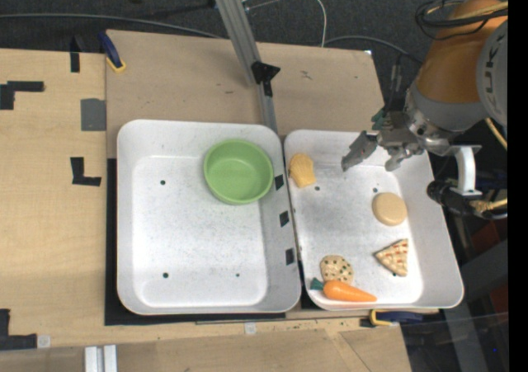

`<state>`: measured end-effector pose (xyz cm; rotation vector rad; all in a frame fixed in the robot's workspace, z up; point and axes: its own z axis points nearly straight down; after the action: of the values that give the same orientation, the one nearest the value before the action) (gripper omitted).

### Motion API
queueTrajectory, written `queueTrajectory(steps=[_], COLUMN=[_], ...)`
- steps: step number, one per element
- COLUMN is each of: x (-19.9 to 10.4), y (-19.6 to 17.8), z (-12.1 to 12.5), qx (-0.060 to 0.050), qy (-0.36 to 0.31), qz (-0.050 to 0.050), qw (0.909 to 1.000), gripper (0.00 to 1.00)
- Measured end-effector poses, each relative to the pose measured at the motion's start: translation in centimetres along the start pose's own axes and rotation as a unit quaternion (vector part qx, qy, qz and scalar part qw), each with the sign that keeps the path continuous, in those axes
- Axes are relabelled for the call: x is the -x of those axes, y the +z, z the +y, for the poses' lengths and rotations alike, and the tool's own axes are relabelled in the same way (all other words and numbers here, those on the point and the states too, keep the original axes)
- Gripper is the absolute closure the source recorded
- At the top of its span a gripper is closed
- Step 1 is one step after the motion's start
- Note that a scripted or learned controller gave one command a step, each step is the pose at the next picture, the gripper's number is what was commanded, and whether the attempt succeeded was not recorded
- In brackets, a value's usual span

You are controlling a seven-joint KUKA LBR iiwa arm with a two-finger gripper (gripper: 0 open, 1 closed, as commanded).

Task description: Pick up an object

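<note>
Plywood covers the counter (190, 73), and two white bins sit on it side by side, rims touching at the middle. Left bin (148, 222) carries a green bowl (238, 171) near its far edge. Right bin (351, 197) holds the loose pieces: a yellow bun (302, 170) in the far left corner, a round tan bun (389, 209) toward the right, a pizza slice (393, 257) nearer the front, and a cookie (335, 267) beside a carrot (350, 292) against the front wall.

The arm (458, 57) reaches in from the right and hangs its gripper (378, 152) over the far part of the right bin, jaws spread apart with nothing between them, probably so it can drop on a piece from above. No single target is named; the tan bun lies closest, just in front of the gripper and apart from it. It looks smooth, domed and pale, standing free of its neighbours, which should leave room on either side. The carrot and cookie, crowded against the wall, seem harder picks.
</note>
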<state>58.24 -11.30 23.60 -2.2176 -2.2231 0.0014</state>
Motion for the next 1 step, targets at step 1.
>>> queueTrajectory(steps=[1], x=[0.01], y=[-0.01], z=[0.0], qx=[0.0], qy=[0.0], qz=[0.0], qw=[1.0], gripper=[0.0])
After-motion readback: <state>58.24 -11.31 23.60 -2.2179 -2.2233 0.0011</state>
